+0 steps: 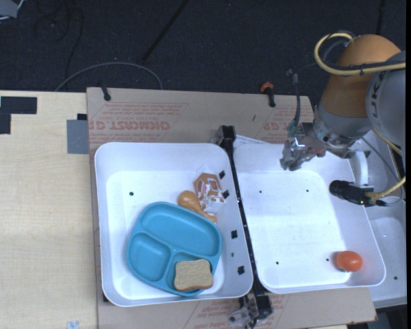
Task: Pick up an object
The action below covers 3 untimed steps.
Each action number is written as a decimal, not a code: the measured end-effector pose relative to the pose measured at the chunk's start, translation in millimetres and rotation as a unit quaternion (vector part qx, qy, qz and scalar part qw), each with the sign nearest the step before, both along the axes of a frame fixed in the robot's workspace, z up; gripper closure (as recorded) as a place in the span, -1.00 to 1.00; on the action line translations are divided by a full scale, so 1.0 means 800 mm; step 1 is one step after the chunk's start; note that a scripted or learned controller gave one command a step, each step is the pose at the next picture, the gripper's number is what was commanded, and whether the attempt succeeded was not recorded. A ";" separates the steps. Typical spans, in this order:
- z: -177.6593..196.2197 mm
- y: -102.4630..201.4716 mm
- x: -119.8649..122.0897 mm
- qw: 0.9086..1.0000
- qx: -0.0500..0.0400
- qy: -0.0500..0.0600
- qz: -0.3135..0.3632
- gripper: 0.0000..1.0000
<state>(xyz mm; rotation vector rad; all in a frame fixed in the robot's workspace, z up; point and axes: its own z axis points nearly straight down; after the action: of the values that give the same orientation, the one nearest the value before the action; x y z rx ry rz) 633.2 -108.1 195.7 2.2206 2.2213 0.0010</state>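
grey two-finger hand poised over far rim of right white plastic bin; grip state cannot be told. small round orange-red ball in that bin's near right corner. left white bin: blue sectioned plastic tray bearing tan bread slice. mirrored red lettering on brown cardboard sheet, not reliably legible.

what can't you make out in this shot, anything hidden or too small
- hand: camera view, small and dark against the bin's rim; open or shut not readable.
- bread slice covers part of the blue tray.
- wrapped snack: too small to identify.
- arm's upper part: cut by the right edge.
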 end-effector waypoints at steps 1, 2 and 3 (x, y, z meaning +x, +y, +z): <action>0.067 -0.002 0.001 1.000 0.000 -0.001 0.000 1.00; 0.063 0.045 -0.023 1.000 0.001 0.003 0.001 1.00; 0.068 0.106 -0.050 1.000 0.001 0.003 0.002 1.00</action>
<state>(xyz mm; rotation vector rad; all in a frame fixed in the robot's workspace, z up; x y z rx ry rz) 592.9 -23.2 249.7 2.2206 2.2294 -0.0029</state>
